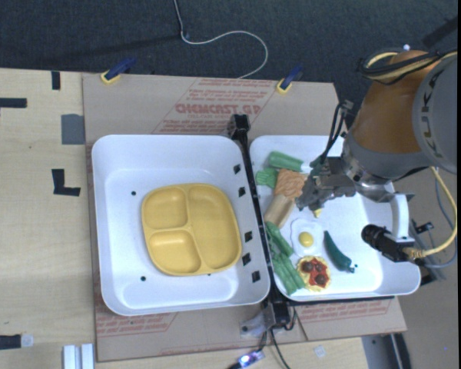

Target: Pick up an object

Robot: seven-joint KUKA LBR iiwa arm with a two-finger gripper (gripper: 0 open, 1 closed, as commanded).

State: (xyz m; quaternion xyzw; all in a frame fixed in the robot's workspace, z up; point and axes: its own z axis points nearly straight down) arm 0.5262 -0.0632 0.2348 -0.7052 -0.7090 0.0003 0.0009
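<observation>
Your dark two-finger gripper (313, 197) hangs over the tan bread-shaped toy (287, 184); you cannot tell its state

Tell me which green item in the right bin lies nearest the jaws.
The light green piece at the bin's far edge, just left of the gripper. The dark green pepper and the green strips lie nearer the camera, farther away.

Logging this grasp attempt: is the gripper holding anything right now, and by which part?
It cannot be told. The gripper is low in the right bin, next to the bread piece, but no item shows in it.
</observation>
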